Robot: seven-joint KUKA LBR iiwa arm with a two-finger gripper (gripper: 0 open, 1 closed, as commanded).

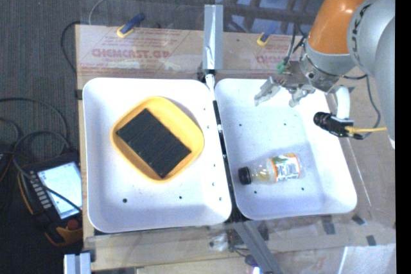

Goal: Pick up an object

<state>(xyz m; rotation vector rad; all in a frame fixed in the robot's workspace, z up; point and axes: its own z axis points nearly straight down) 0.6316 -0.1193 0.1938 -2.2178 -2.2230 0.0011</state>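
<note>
Up at the far edge of the right bin (324, 202), the gripper (282, 94) hangs with its two fingers spread wide apart, nothing between them and touching nothing. Well apart from it, a small bottle (273, 171) lies on its side near the bin's front, its long axis running roughly left to right, black cap toward the left bin (103, 202), which holds a yellow dish (186, 122).

The tabletop (144, 54) is a light wooden board with faint red lettering along its far strip. Two shallow white bins rest directly on it, side by side and touching: the left bin (103, 202) and the right bin (334, 196). Two blue-and-yellow clamps (130, 24) grip its far edge. A grey upright post (212, 38) stands between the bins at the far side.
</note>
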